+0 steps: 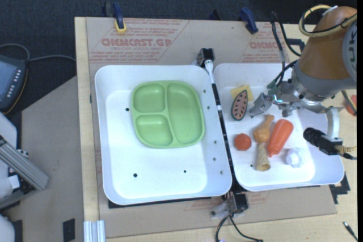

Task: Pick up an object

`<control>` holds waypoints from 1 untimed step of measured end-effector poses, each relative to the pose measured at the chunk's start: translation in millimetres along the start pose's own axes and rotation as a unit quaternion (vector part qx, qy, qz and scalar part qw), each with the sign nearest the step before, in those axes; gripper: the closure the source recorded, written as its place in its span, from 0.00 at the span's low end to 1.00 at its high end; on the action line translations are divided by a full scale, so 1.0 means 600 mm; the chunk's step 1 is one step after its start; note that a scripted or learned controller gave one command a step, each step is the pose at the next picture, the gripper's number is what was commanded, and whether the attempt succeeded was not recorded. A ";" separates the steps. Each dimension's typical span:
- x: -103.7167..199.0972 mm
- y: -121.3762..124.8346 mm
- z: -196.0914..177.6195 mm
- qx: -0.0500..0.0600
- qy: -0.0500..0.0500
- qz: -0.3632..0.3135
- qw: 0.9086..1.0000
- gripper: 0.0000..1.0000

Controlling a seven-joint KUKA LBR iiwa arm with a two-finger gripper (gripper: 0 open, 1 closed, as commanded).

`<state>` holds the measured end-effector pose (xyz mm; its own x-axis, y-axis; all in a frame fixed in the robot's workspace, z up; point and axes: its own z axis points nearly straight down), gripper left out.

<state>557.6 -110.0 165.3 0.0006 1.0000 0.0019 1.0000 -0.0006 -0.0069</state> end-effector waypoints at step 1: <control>0.012 -0.006 0.076 -0.001 0.000 0.000 1.000 0.00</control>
<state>553.7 -102.7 120.0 0.0007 1.0000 0.0019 1.0000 -0.0007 -0.0048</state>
